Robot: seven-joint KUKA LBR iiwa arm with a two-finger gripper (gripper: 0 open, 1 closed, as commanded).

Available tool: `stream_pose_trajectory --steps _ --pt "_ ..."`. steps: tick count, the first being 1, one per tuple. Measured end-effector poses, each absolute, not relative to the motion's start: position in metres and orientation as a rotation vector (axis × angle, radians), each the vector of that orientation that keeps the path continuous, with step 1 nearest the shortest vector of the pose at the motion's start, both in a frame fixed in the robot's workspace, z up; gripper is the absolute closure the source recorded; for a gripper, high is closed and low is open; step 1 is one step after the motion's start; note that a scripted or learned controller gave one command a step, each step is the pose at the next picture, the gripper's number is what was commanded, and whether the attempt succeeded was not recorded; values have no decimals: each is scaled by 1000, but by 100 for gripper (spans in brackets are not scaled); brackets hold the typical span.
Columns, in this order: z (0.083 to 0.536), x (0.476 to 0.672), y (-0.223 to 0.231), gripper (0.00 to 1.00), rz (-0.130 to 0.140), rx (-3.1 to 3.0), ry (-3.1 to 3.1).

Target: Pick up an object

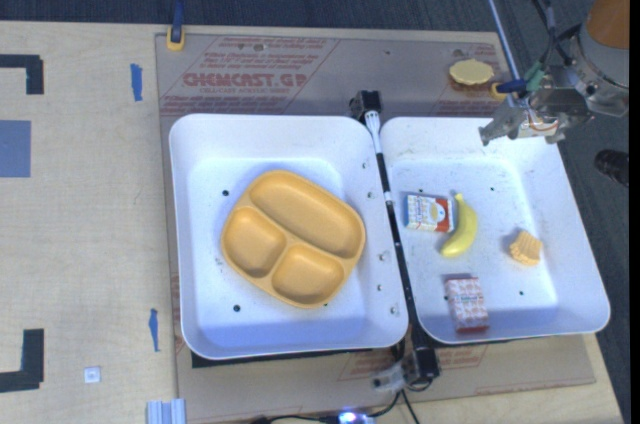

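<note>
Nearest the camera, a small red-patterned packet (467, 301) lies near the front edge of the right bin (570, 312). Gripper (497, 129) hangs over that bin's rear edge, at upper right; whether it is open or closed cannot be told, and nothing shows held in it. Arm's orange band (610, 2) is cut off by the frame edge. In the right bin: banana (460, 227) touching a small carton (427, 211) on its left, a yellow lump (525, 248) further right, apart from both. Left bin (200, 312) carries a yellow three-compartment tray (291, 237). A round yellow item (471, 73) sits on the board behind the right bin; its identity is unclear.
</note>
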State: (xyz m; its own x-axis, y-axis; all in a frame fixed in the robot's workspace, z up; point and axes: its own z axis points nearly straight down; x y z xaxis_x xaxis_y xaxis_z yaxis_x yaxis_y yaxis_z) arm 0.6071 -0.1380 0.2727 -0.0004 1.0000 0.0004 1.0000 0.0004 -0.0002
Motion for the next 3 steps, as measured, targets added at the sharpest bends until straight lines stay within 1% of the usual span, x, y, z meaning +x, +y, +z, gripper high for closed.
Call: stream_pose_trajectory --steps 1,2,3 --pt "117 579 -141 0 2 -2220 -2219" --pt "129 581 -141 100 -3 -2224 -2223" --pt "185 543 -63 100 -1 -2217 -2223"
